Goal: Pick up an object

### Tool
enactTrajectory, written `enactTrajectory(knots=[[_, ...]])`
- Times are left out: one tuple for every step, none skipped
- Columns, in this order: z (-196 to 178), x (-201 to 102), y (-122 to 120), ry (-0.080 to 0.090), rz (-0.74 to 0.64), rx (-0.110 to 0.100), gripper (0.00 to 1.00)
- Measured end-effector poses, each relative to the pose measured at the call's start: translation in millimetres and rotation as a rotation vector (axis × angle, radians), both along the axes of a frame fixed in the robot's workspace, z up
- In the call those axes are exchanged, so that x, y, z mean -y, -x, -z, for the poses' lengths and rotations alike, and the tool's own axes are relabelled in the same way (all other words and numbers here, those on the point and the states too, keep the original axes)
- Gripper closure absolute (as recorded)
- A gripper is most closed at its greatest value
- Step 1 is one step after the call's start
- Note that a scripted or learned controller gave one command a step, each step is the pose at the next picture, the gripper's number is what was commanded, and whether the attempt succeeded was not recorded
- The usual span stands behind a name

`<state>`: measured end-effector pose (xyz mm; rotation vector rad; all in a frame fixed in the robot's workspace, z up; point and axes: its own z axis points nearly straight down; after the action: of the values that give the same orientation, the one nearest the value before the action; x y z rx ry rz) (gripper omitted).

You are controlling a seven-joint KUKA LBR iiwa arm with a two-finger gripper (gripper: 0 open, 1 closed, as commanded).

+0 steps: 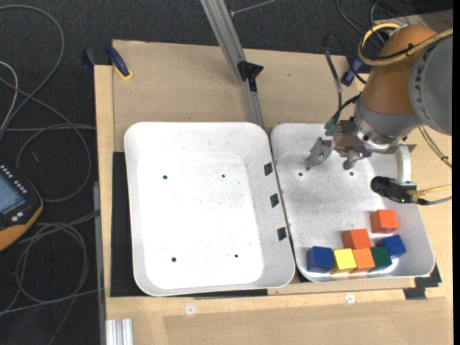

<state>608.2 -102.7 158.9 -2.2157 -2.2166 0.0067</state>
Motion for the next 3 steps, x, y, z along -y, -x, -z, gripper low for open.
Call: enactTrajectory(knots=[[53, -1, 1, 0.000, 0.000, 0.000, 0.00], [38, -1, -1, 0.001, 0.001, 0.010, 1.00], [-18, 0, -13, 0.003, -0.001, 0.016, 1.00]])
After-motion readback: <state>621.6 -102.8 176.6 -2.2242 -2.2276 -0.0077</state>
